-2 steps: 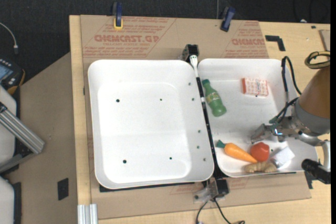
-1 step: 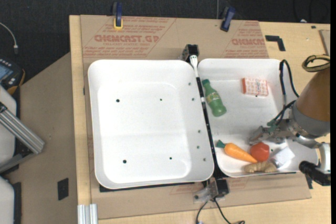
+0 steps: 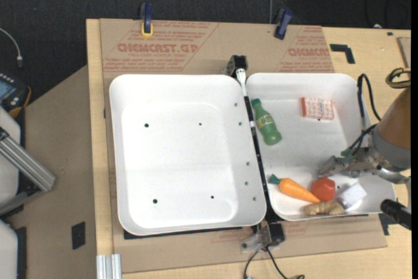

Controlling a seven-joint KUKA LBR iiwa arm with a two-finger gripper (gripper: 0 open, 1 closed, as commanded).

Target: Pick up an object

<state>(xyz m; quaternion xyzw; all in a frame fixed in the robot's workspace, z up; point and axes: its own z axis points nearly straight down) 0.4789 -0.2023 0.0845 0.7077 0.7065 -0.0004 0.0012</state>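
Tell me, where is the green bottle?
The green plastic bottle lies in the right white bin, against its left wall, above the orange carrot.

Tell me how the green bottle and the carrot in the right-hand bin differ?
The green bottle is green and lies up against the bin's left wall, near the middle of its length; the carrot is orange with a green tip and lies near the front edge. The bottle looks bulkier; the carrot tapers to a point. The carrot sits beside a red object; the bottle lies alone. Both lie flat in the right bin.
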